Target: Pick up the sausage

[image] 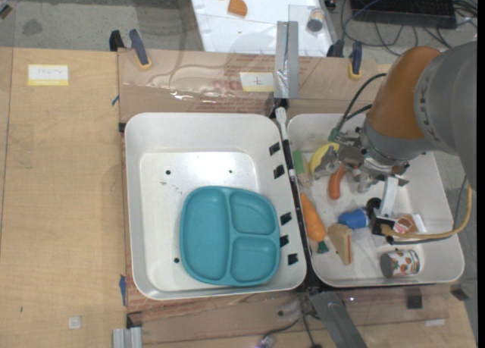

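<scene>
1. I saw the arm [424, 104] reaching in from the right over the right bin [447, 263], its orange band sitting above the wrist.
2. The gripper [362, 176] hung low over the upper middle of that bin, amid the toy food.
3. The wrist hid the hand from my camera, so I could not tell how it was set.
4. The sausage [335, 184], a small orange-red piece, lay on the bin floor just to the left of the gripper, tilted a little from upright in my view.
5. I could not tell whether the gripper was touching the sausage; nothing showed clearly between its tips.
6. A yellow banana [324, 154] lay just above the sausage, close to the gripper's left side.
7. A carrot [311, 217] lay along the left wall of the right bin, below the sausage.
8. A blue piece [353, 218] sat near the bin's middle, with a tan wedge [341, 242] just below it.
9. A small can [400, 263] lay near the bin's lower right, on its side.
10. In the left bin [144, 187], a teal divided plate [229, 236] rested on the floor toward the lower right.
</scene>
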`<state>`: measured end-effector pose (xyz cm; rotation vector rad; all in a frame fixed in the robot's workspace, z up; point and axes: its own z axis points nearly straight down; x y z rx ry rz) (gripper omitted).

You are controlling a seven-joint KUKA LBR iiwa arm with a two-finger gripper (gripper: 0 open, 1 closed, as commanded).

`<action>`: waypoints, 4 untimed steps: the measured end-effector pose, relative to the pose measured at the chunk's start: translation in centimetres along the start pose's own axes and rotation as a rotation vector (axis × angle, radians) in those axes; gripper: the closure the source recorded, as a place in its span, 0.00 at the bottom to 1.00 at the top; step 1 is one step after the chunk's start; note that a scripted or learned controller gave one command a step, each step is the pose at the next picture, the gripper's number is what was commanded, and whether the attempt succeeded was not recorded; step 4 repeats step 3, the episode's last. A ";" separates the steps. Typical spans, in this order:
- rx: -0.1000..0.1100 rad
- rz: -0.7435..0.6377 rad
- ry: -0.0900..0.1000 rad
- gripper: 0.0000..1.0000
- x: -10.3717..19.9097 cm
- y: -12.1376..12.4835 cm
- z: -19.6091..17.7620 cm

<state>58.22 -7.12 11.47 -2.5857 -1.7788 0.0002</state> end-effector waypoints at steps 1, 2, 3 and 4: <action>-0.001 0.144 -0.001 0.00 -0.4 0.7 2.3; 0.000 0.150 -0.001 1.00 -0.7 0.7 1.3; -0.004 -0.103 -0.001 1.00 7.2 -3.4 -7.7; -0.004 -0.103 -0.001 1.00 7.2 -3.4 -7.7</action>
